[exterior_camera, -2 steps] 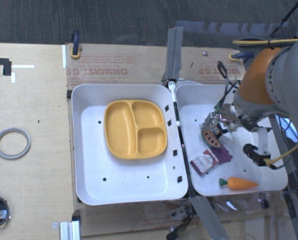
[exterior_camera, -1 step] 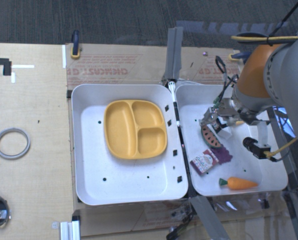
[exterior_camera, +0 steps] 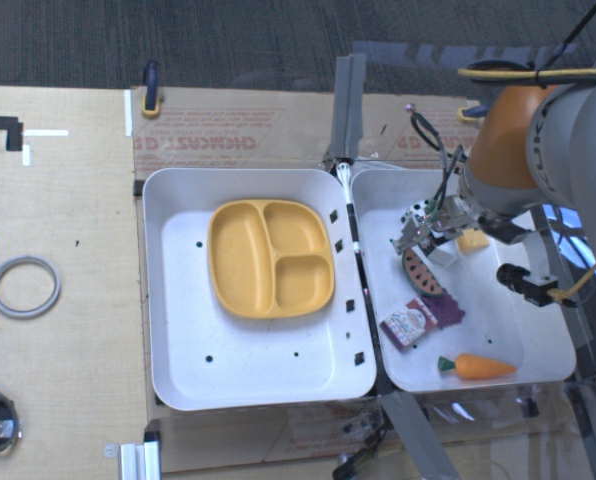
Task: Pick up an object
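**benchwatcher:** So the grey arm (exterior_camera: 568,138) with the orange band is reaching in from the right and hanging over the right bin (exterior_camera: 548,363). Its gripper (exterior_camera: 418,236) is sitting low near the bin's upper left area, right above a watermelon slice toy (exterior_camera: 423,273). I'm squinting at the jaws and honestly can't tell if they're spread or pressed together, it's all a tangle of metal and wires there.

**pickbot_fan:** Anything actually pinched between them?

**benchwatcher:** Can't see anything between them. The watermelon slice is lying flat on the bin floor just below the gripper. A small yellow block (exterior_camera: 472,240) is sitting just beside the gripper on its right. Further down, a purple thing (exterior_camera: 445,311) is touching a little snack packet (exterior_camera: 406,325), and a carrot (exterior_camera: 478,367) is lying near the bin's front edge, well apart from the gripper.

**pickbot_fan:** And the other bin?

**benchwatcher:** The left bin (exterior_camera: 178,358) is holding a yellow divided plate (exterior_camera: 271,258). Out on the bench (exterior_camera: 58,368), a roll of tape (exterior_camera: 22,286) is lying to the left.
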Tool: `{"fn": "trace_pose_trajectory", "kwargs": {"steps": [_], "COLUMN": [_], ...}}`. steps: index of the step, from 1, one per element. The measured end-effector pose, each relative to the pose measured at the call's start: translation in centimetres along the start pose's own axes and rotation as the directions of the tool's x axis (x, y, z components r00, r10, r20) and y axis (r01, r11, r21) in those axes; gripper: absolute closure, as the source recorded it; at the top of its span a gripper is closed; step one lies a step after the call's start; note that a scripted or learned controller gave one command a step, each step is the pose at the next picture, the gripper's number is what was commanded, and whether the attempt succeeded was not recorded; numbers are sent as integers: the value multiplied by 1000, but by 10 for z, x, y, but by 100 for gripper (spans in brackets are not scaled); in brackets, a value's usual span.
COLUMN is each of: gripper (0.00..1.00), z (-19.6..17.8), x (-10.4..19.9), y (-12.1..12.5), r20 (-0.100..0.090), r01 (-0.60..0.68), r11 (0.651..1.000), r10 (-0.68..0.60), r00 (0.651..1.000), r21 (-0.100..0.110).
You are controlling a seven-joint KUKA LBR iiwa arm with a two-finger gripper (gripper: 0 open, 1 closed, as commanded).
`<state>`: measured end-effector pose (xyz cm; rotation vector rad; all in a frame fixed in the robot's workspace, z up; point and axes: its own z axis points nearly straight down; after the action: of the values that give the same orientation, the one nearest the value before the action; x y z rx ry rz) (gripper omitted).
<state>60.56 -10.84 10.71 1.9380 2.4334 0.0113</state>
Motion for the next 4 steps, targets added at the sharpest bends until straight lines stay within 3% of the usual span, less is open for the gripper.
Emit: {"fn": "trace_pose_trajectory", "kwargs": {"steps": [1, 2, 3, 4], "gripper": [0, 0, 100, 0], "z": [-1, 0, -13, -13], "x": [8, -17, -19, -20], "y": [-21, 6, 10, 10], "r20": [2, -6, 5, 6], "r01": [151, 370, 370, 370], "r11": [988, 929, 929, 929], "r10": [-151, -370, -370, -370], "r00": [988, 929, 929, 929], "r21": [-11, 0, -9, -9]}}
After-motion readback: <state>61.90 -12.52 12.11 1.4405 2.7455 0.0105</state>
